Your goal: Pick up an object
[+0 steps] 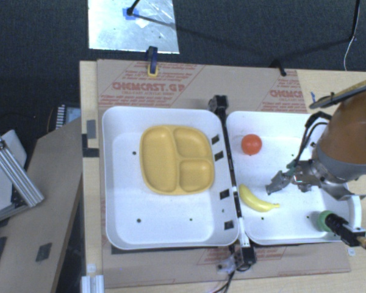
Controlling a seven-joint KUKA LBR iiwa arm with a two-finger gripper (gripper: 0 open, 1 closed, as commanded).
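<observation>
- Over the right bin [293, 119], the gripper [279, 185] is seen hanging just above and right of the banana [258, 200]; nothing is held, and how far it is open cannot be told.
- Beside the divider, the banana is found lying flat, with the orange ball [251, 144] well apart.
- The banana should probably be approached across its narrow width, near mid-length.
- The bin wall should be cleared.

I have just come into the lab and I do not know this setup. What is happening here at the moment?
A robot arm reaches in from the right over the right bin. Its tool hangs just above the banana, near that bin's front left corner. An orange ball lies further back, and a green object sits at the front right. The left bin holds a yellow divided plate. Nothing has been picked up yet.
</observation>
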